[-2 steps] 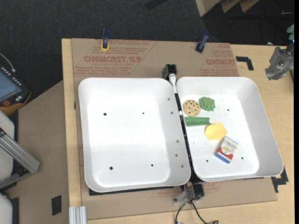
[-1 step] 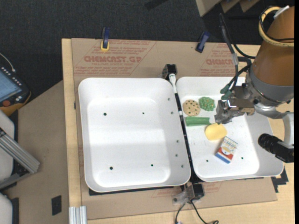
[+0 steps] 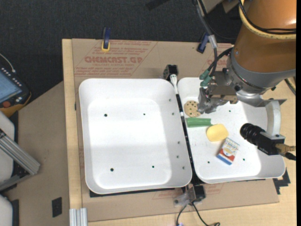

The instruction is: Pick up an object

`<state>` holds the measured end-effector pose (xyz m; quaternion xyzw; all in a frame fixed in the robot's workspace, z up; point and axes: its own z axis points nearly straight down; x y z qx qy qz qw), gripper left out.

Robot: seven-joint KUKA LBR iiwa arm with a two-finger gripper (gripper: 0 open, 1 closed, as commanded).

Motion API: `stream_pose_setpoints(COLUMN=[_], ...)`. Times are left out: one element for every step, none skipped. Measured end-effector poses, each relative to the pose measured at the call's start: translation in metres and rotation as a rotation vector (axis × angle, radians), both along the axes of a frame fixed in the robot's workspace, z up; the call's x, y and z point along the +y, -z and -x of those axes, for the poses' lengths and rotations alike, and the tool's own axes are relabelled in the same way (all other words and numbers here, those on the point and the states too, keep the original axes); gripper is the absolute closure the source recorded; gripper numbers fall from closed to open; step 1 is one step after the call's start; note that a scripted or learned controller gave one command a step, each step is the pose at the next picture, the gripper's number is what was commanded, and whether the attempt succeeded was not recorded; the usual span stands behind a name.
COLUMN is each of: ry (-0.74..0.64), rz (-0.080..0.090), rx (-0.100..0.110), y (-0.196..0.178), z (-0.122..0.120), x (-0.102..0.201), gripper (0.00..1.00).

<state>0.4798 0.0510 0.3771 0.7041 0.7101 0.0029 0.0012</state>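
Low down, gripper beside round cracker, right bin

bulky arm; orange band over grey wrist; black and green cables; dark metal hand

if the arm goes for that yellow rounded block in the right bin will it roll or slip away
The yellow block looks rounded with a smooth surface, so it may slide or rock if pinched off-centre. It seems small and probably light, so a nudge could push it toward the green stick or the small carton lying close by. The tool hangs above the round cracker.
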Motion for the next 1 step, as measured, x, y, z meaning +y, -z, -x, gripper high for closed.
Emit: stream_pose_setpoints(ry=[0.004], rz=[-0.001], rx=[-0.010], y=[-0.1165], z=[-0.0002], x=[0.0295], gripper=[1.00])
